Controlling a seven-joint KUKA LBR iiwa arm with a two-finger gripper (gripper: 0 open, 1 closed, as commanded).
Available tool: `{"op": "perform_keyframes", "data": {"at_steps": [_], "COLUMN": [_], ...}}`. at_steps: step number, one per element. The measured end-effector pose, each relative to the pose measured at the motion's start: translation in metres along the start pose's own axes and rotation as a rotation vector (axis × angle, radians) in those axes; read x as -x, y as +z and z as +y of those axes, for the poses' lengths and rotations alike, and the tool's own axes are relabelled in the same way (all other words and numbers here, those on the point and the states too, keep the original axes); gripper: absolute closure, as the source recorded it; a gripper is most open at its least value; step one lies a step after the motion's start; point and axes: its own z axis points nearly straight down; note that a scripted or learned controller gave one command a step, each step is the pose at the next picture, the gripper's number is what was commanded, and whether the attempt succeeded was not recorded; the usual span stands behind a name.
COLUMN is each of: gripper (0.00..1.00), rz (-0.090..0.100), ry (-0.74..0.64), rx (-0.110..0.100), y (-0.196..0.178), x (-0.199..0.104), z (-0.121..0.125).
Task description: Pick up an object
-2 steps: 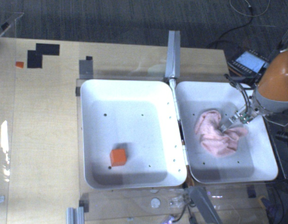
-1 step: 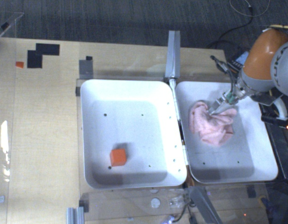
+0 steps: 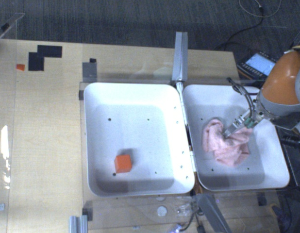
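camera view: one pink cloth (image 3: 225, 143), one orange block (image 3: 123, 163)

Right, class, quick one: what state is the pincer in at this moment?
Pincer: down on the pink cloth in the right bin; open, shut or gripping cannot be told.

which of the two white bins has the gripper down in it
The right-hand bin, the one holding the crumpled pink cloth. The gripper is down at that cloth; the left bin holds an orange block.
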Motion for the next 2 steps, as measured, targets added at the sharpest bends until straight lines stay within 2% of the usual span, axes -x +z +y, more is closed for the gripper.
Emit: {"op": "perform_keyframes", "data": {"at_steps": [1, 2], "gripper": [0.00, 1.00], "rz": [-0.003, -0.009], "ry": [-0.112, -0.113], "rx": [0.003, 0.011], "y": [-0.001, -0.014], "x": [-0.024, -0.023], "z": [-0.016, -0.011]}}
